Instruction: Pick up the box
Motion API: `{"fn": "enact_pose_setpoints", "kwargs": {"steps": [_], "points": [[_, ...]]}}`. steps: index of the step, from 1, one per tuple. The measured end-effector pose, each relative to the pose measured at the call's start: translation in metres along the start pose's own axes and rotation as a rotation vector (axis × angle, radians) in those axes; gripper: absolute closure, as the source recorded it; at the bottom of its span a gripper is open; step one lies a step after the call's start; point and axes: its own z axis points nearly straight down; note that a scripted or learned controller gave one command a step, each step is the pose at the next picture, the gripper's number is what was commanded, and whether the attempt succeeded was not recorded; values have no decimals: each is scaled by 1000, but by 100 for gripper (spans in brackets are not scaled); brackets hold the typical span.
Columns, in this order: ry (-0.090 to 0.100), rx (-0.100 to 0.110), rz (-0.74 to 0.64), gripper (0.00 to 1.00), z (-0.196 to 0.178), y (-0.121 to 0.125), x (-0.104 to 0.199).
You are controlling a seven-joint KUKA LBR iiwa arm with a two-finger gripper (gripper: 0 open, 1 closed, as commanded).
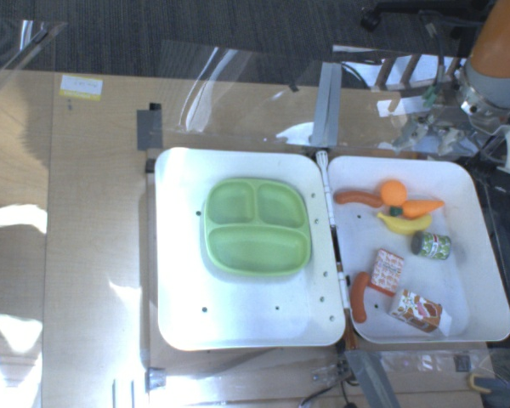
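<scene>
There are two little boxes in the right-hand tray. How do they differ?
The red box has a red-and-white checked face and looks roughly square; the brown carton is darker, longer and lies nearer the tray's front edge. Both lie flat in the right bin, slightly askew.

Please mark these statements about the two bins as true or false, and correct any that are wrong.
1. The green tray lies in the left bin. True.
2. The orange sits in the left bin. False: it is in the right bin, touching the banana.
3. The red box lies in the right bin, with nothing gripping it. True.
4. The can rests on the green tray. False: it lies in the right bin, right of the banana.
5. The arm hangs over the left bin. False: it is at the upper right, beyond the right bin's far corner.
6. The brown carton lies near the right bin's front edge. True.
</scene>
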Motion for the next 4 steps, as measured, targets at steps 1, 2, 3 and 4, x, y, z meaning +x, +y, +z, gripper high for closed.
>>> {"fn": "enact_pose_setpoints", "kwargs": {"steps": [1, 2, 3, 4], "points": [[0, 1, -50, 0, 122, -11, 28], [17, 21, -43, 0, 160, 6, -35], [-7, 19, -45, 100, 148, 5, -44], [-1, 22, -47, 0, 149, 5, -41]]}}
